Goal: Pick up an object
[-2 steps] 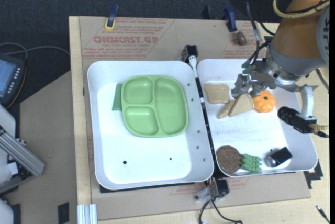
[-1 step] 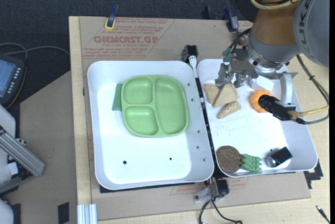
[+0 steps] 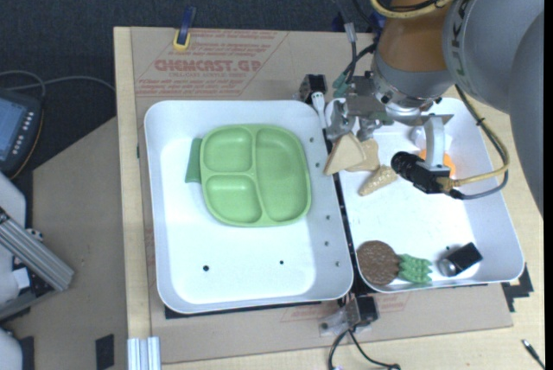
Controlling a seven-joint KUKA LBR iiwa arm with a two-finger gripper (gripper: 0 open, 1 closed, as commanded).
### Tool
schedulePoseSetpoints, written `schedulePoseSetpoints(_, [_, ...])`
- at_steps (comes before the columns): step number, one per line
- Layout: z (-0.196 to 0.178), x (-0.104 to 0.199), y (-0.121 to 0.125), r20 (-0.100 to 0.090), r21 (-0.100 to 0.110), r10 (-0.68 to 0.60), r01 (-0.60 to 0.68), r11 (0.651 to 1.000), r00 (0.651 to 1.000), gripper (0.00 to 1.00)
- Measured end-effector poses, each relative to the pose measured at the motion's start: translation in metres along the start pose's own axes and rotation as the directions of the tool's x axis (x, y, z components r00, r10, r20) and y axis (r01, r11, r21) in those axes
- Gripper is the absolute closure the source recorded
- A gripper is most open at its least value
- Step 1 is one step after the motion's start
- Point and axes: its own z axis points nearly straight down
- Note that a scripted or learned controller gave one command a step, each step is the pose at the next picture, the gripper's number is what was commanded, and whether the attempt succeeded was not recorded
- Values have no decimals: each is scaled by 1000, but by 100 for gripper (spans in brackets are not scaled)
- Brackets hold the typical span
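The fingers (image 3: 356, 128) hang at the upper left corner of the right bin (image 3: 484, 226), right over a tan wedge-shaped piece (image 3: 347, 154); whether they are wide, narrow or closed on it I cannot tell, since the wrist hides their tips. The wedge lies against the bin's left wall, touching a second, paler cone-like piece (image 3: 378, 180) just beside it. Both look like light, stiff plastic toy food — smooth, probably slippery, not fragile. The wedge's flat broad faces seem the best hold, pinched across its thin dimension rather than at the pointed end. Lower in the same bin lie a brown disc with a green leafy part (image 3: 390, 264) and a small black block (image 3: 460, 259). The left bin (image 3: 173, 213) holds a green divided tray (image 3: 256, 174), too broad for an easy pinch.
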Motion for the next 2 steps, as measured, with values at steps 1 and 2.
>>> schedulePoseSetpoints(1, [10, 53, 21, -1, -1, -1, 1, 1000, 1000, 100])
schedulePoseSetpoints(2, [-11, 56, 25, 0, -2, 3, -3, 1000, 1000, 100])
